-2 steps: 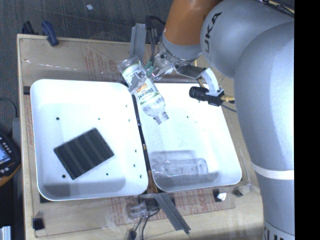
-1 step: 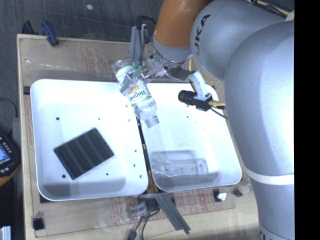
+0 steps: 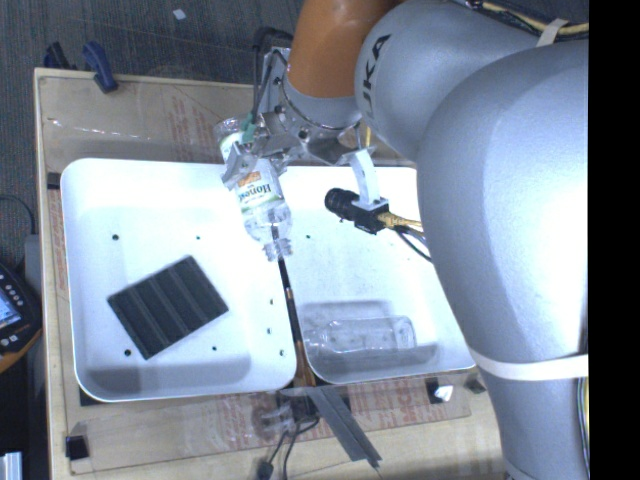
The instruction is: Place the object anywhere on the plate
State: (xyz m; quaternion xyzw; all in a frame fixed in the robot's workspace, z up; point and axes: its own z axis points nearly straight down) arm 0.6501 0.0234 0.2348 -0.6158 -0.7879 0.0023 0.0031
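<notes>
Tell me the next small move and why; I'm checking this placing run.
Probably carry the bottle left and toward the camera, over the dark ridged plate in the left bin. The gripper has the clear bottle hanging above the seam between the bins, up and to the right of the plate, so releasing now would likely miss.

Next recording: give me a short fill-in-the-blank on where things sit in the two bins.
1. The dark ribbed plate lies in the ___ bin.
2. The labelled bottle hangs at the tool above the ___ between the bins.
3. A second clear bottle lies in the ___ bin.
4. The plate's colour is ___.

Missing words: left; divide; right; black
</notes>
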